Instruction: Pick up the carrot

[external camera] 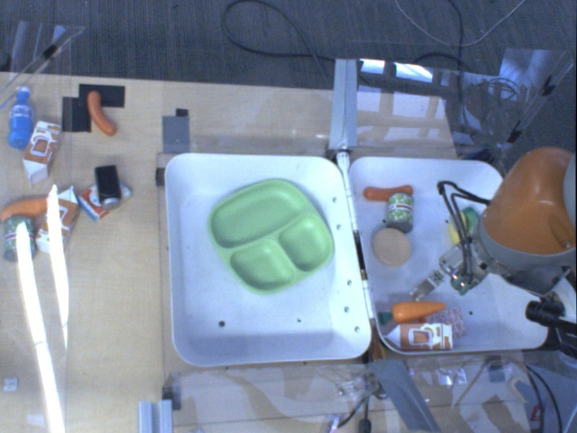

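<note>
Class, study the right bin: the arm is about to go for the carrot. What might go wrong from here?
1. The carrot lies against a small carton near the bin's front wall, so the gripper may nudge or grab the carton instead.
2. A similar orange piece lies near the can; a program might target it instead.
3. Closeness to the wall leaves little room for the approach.

Single fixed camera above the worktop, angled down on both bins; arm enters right.

Arm cut off at right edge
</note>
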Motion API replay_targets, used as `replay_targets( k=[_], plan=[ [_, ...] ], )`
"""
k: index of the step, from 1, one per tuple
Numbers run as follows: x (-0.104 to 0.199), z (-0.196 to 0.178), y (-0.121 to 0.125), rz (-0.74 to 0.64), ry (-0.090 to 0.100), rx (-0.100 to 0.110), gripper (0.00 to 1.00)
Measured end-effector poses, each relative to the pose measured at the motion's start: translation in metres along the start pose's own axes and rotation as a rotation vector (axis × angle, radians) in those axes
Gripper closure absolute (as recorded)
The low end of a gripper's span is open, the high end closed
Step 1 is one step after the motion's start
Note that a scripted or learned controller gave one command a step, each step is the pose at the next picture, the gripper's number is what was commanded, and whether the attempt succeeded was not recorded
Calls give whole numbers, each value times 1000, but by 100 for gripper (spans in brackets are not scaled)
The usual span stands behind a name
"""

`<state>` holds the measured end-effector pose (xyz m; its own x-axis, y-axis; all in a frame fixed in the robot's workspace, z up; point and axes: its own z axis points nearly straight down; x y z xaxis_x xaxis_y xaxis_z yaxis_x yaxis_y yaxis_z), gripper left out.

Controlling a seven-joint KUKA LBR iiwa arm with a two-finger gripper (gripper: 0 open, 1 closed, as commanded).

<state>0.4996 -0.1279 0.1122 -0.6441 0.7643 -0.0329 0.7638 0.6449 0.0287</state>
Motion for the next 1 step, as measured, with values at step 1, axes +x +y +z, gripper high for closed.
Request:
replay_targets(
  k=[1],
  plan=[
    [33,19,21,-291,10,7,0]
  ],
)
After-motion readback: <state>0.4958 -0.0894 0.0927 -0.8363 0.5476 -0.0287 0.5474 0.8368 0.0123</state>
